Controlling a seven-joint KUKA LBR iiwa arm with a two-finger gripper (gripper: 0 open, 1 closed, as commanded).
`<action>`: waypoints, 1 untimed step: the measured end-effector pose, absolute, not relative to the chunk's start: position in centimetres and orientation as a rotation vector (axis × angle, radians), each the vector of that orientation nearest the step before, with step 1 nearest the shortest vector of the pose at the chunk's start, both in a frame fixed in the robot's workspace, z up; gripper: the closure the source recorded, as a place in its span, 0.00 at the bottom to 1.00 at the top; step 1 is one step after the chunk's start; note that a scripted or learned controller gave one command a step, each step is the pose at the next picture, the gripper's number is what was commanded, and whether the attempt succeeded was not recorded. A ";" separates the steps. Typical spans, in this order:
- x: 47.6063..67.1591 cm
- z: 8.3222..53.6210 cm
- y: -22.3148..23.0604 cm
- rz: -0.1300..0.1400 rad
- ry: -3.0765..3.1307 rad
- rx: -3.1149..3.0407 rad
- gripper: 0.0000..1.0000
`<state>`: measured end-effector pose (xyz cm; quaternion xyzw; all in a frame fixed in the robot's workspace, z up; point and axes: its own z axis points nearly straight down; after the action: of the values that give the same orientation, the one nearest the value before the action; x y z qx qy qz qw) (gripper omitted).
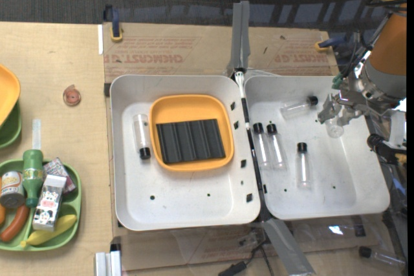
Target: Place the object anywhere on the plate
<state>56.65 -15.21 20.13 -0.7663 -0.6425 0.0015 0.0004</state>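
The orange plate (191, 141) sits in the left bin (129, 203), a dark ribbed mat (191, 141) lying flat across its middle, so anything set down there would rest on the ridges rather than roll off. Just left of the plate, in the same bin, lies one clear tube with a black cap (141, 135), its long axis running up and down the view with the cap at the near end.

The other tubes lie right of the plate in the right bin (362, 203). A pair of tubes (268, 145) lies side by side close to the wall between the bins, caps at the far end, long axes roughly parallel to that wall. A single tube (302, 165) lies further right, also cap-far and nearly upright in the view. One more tube (299, 106) lies toward the far right of the plate, tilted almost crosswise with its cap pointing right.

The gripper (335, 114) hangs over the far right part of the right bin, well apart from the plate. Something pale and clear shows at its tip (334, 129), possibly a tube held roughly vertical, but it is too blurred to be sure; whether the fingers are open or closed I cannot tell. If it is a tube, hanging upright would suit lowering it onto the mat.
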 end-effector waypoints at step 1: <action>64.0 19.7 -16.3 0.005 -2.075 -2.358 1.00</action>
<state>63.99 -16.32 19.71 -0.7506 -0.6607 0.0014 0.0002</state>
